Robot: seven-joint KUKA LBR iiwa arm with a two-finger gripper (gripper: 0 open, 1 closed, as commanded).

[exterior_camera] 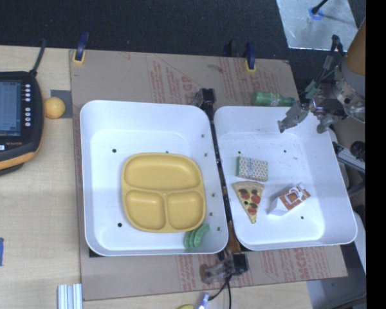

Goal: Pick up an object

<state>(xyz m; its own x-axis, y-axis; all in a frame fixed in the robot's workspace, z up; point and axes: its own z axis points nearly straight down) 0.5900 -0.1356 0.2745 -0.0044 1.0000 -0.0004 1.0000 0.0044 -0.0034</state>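
The right bin (321,230) holds a pizza slice (249,199), a small green-patterned packet (252,168) and a red and white carton (291,199). In the left bin (96,172) lies a yellow divided plate (162,191), with a green toy (196,237) at its front right corner. My gripper (307,118) hangs over the right bin's far right corner, well above the objects. Its two fingers are spread apart with nothing between them.
A green bottle-like object (272,98) lies on the cardboard behind the right bin. A teach pendant (9,121) and a yellow ball (53,107) sit at the far left. Clamps (249,55) hold the cardboard's back edge.
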